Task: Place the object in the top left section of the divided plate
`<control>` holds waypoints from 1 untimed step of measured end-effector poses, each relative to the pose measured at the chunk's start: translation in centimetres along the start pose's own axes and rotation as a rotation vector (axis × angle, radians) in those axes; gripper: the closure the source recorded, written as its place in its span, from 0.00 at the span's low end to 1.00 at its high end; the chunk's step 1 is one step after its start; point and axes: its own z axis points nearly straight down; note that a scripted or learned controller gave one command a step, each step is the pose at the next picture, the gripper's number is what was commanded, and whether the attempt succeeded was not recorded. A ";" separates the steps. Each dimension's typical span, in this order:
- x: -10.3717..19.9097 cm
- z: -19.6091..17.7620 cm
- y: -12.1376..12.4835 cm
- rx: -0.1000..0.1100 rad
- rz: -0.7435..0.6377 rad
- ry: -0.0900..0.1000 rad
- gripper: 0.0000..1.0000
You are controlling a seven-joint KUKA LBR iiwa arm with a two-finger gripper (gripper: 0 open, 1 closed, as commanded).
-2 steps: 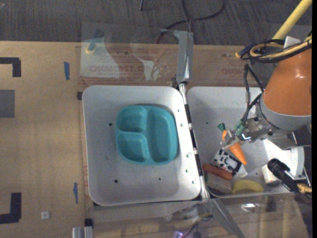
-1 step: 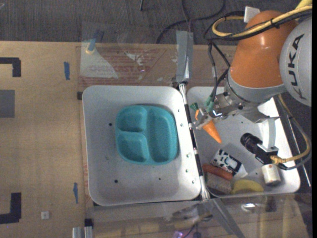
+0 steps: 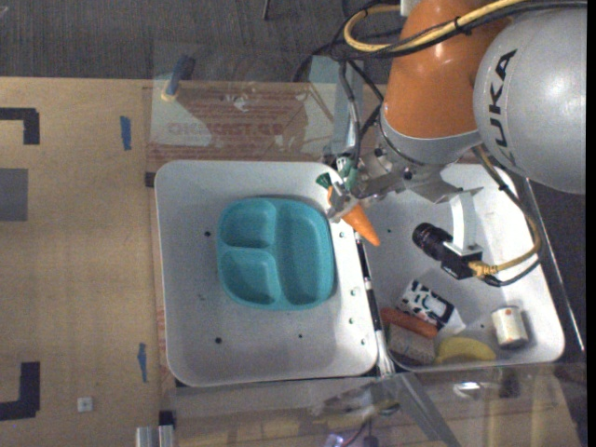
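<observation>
The KUKA arm [image 3: 540,82] has a smooth, rounded light-grey shell with part of the maker's name printed on it in dark capital letters. Next to that shell sits a glossy orange dome-shaped band [image 3: 442,59]. A yellow cable [image 3: 438,35] loops over the orange part alongside thinner black cables, and another yellow cable runs lower down to a small black cylindrical unit [image 3: 438,245]. Below the orange band is a grey metal wrist plate.

Hand [image 3: 343,196] — perhaps arm-hidden — fingers unclear

Carrot [image 3: 361,225] hangs at the fingers [image 3: 339,196] beside the teal divided plate [image 3: 277,252].
</observation>
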 end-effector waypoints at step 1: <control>6.5 3.6 2.4 0.002 -0.273 0.002 1.00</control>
